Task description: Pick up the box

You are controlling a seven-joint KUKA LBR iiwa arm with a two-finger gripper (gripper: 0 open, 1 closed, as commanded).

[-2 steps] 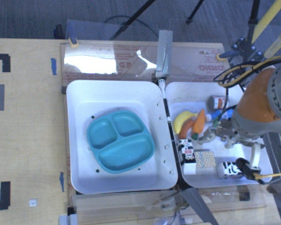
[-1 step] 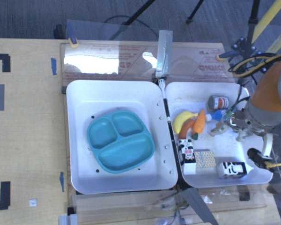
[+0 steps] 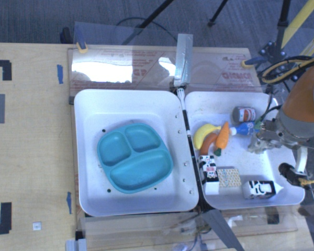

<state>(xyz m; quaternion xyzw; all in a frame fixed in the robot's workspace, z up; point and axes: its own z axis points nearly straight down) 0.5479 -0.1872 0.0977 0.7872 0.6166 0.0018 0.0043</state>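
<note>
A small flat box [image 3: 228,178] with a speckled top lies near the front of the right bin [image 3: 288,200]. A black-and-white cow-patterned carton [image 3: 208,166] leans against its left side. My gripper [image 3: 261,141] hangs over the right half of that bin, behind and to the right of the box and well apart from it. It is close to a blue object [image 3: 244,129]. The grey wrist and orange band [image 3: 306,101] rise above it at the right edge.
The right bin also holds a banana [image 3: 203,134], a carrot [image 3: 223,136], a small can [image 3: 244,114] and a black-and-white object [image 3: 260,189] right of the box. In the left bin [image 3: 83,140] sits a teal divided plate [image 3: 135,156].
</note>
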